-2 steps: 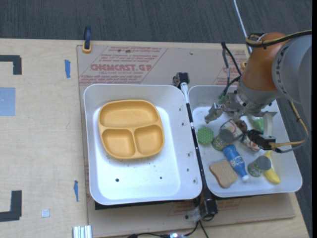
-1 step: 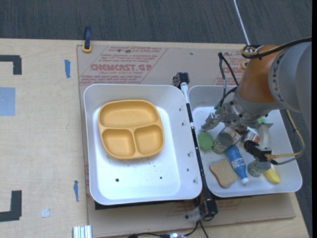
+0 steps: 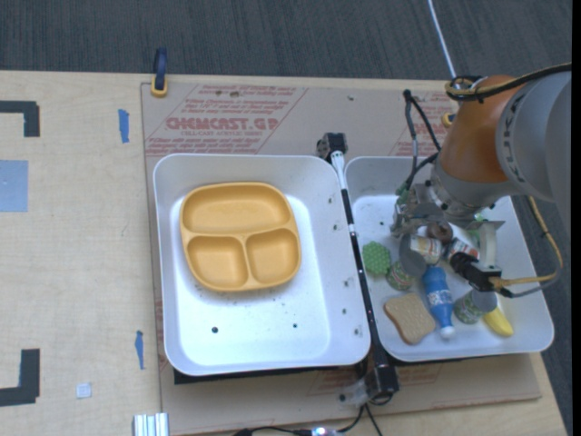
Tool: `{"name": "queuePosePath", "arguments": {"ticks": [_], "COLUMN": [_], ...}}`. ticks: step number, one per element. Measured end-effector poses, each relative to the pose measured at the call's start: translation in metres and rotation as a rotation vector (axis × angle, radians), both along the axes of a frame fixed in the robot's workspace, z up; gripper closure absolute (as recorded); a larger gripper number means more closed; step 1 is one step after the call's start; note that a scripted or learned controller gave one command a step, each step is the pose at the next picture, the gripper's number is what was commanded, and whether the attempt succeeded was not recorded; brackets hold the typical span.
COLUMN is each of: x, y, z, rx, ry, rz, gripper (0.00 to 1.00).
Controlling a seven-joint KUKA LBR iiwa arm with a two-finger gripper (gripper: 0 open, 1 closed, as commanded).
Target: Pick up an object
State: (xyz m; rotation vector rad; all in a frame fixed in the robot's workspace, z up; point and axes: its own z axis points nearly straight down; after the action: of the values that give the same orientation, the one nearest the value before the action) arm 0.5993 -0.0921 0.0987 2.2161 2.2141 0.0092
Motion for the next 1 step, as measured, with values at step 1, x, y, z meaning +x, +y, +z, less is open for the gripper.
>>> {"name": "queuePosePath", "arguments": {"ticks": [1], "x": [-0.0002], "y": [0.0], "z": [-0.0002], "rx": [0.0], "ry": [0.0], "rz": [0.0], "gripper": [0.0]}}
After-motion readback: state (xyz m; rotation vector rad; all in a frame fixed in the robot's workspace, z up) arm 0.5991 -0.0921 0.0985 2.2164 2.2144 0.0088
